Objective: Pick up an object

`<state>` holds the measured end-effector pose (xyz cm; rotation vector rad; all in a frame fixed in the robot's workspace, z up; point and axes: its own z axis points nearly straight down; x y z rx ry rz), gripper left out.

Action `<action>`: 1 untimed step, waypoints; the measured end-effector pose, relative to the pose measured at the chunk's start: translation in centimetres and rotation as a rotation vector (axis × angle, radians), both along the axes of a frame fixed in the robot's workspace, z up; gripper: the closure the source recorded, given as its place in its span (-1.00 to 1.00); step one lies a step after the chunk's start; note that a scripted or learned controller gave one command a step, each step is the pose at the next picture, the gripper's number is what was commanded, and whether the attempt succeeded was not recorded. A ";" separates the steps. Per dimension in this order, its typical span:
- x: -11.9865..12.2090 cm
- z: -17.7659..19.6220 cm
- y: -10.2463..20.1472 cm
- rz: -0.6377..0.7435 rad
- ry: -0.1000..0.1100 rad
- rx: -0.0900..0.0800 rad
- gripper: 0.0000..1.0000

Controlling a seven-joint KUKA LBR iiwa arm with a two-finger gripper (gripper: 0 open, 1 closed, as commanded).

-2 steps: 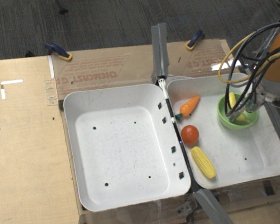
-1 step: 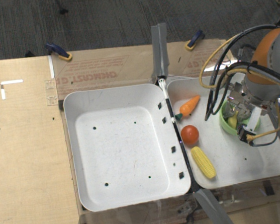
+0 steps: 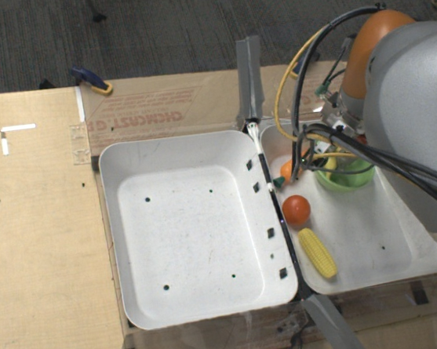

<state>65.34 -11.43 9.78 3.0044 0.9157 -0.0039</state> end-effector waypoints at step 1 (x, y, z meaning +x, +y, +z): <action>-1.1 15.8 -11.0 0.270 0.000 -0.001 1.00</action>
